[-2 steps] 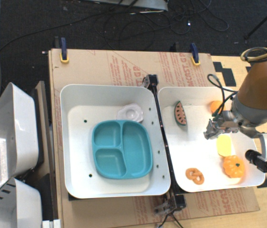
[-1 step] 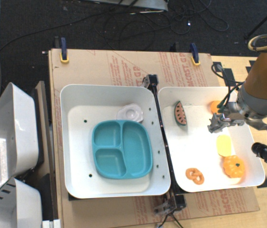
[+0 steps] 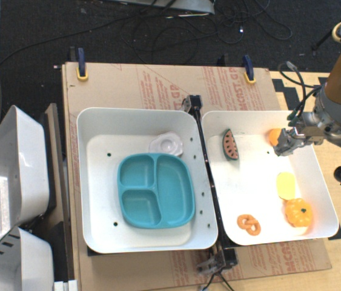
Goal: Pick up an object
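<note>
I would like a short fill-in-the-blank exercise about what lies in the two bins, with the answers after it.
1. The teal divided plate lies in the ___ bin.
2. The pretzel lies in the ___ bin.
3. The watermelon slice lies near the right bin's ___ wall.
4. The gripper is beside an ___ object at the right bin's far edge.

Answers: left; right; left; orange

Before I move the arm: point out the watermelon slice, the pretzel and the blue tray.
Watermelon slice (image 3: pixel 230 145): camera view, middle of the red flesh.
Pretzel (image 3: pixel 249 224): camera view, centre of the twisted loop.
Blue tray (image 3: pixel 155 190): camera view, on the divider between its compartments.
</note>
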{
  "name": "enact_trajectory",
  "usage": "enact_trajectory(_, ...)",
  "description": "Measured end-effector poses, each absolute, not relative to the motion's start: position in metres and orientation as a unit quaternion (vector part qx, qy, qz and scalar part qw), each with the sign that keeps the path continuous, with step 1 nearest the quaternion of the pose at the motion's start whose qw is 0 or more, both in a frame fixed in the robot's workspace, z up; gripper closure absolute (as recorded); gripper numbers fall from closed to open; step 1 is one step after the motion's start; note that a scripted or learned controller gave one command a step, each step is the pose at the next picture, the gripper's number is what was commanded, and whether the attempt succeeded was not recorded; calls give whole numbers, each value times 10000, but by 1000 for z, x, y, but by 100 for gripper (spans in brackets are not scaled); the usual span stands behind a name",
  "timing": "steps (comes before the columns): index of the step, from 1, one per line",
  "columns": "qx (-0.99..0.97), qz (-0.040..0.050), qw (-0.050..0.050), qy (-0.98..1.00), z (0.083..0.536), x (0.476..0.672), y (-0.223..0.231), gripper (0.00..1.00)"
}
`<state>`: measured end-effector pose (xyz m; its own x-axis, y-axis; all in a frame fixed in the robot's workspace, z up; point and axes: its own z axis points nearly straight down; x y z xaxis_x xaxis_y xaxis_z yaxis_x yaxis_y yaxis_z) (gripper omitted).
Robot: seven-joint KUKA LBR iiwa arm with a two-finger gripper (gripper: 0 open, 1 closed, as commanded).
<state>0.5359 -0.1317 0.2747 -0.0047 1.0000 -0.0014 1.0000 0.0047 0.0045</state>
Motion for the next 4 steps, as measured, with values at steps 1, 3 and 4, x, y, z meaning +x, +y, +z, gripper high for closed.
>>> enact_trajectory(1, 7041, 6, 0, 7101, 277, 553, -81, 100)
enact_trajectory(3, 7038, 4, -1, 7104, 257, 588, 26, 100)
enact_trajectory(4, 7043, 1, 1, 7099, 255, 609, 72, 100)
